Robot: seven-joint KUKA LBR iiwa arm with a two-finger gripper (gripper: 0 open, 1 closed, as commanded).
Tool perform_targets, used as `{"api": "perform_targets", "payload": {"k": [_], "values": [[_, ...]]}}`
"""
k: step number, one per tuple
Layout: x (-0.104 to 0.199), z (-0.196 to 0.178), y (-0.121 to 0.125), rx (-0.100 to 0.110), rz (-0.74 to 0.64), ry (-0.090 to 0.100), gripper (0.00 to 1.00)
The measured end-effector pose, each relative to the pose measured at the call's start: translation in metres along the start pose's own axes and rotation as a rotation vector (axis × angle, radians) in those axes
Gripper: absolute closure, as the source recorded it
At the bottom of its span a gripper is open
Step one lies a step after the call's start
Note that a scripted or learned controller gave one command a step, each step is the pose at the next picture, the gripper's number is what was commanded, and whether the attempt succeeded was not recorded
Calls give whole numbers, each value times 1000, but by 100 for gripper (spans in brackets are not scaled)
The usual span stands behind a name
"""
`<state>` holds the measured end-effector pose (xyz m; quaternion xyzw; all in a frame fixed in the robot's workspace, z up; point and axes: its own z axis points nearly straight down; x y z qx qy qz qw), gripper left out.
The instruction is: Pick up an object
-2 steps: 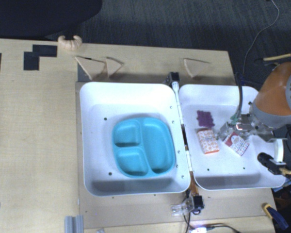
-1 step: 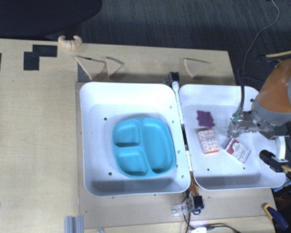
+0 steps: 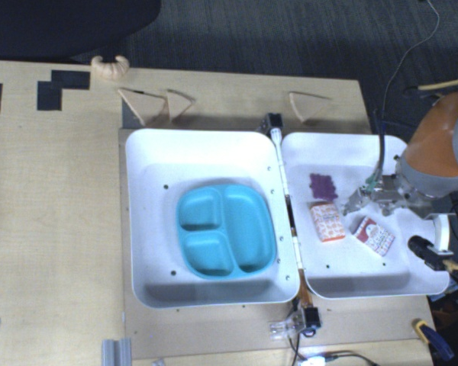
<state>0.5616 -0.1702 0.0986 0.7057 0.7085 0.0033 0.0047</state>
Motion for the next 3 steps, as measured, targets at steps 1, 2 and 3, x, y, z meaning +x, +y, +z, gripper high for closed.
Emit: {"api": "perform_targets", "payload": {"k": [1, 2, 3], "values": [[22, 10, -72, 2, 2, 0, 0], [22, -1, -70, -3, 1, -1, 100], [54, -126, -67, 6, -1, 2, 100]]}}
